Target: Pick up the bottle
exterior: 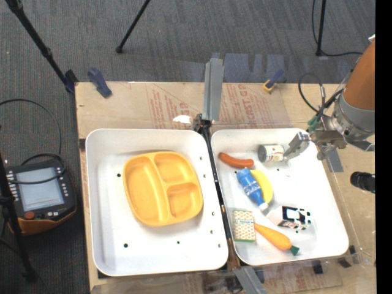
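The bottle (252, 188) lies mid right bin (327, 192), touching a banana (263, 185). The end effector (298, 144) hovers at the far side beside a can (271, 152); its state is unclear.

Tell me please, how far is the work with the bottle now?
Nothing looks done yet: the blue bottle lies in the right bin, touching the banana. In hand: the gripper is at the bin's far side, beside the small can. Left: reach the bottle, grasp it and lift it.

bench board (245, 106): red printed lettering, upside down, unreadable | blue bottle (250, 187) label: illegible
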You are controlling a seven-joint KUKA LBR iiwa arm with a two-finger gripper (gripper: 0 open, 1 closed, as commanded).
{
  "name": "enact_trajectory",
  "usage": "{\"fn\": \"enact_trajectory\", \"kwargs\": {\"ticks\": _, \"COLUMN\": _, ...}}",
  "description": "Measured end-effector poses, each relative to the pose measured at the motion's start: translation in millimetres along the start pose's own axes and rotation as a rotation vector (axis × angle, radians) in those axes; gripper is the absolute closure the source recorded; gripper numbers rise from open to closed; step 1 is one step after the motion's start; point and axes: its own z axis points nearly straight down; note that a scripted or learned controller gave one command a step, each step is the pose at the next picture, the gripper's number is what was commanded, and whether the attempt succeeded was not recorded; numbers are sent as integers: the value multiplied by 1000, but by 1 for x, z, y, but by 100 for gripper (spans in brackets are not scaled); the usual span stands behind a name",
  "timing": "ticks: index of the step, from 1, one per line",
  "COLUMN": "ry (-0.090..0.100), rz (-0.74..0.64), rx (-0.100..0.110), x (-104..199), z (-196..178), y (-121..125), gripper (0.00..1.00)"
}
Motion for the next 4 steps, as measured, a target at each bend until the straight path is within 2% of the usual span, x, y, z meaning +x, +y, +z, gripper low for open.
{"fn": "enact_trajectory", "kwargs": {"ticks": 1, "ry": 1, "rz": 135, "rx": 3, "x": 53, "z": 142, "y": -1, "gripper": 0}}
{"fn": "enact_trajectory", "kwargs": {"ticks": 2, "ry": 1, "rz": 173, "rx": 3, "x": 74, "z": 174, "y": 23, "gripper": 0}}
{"fn": "enact_trajectory", "kwargs": {"ticks": 3, "ry": 3, "rz": 175, "rx": 1, "x": 73, "z": 163, "y": 24, "gripper": 100}}
{"fn": "enact_trajectory", "kwargs": {"ticks": 4, "ry": -1, "rz": -99, "rx": 1, "x": 71, "z": -27, "y": 5, "gripper": 100}}
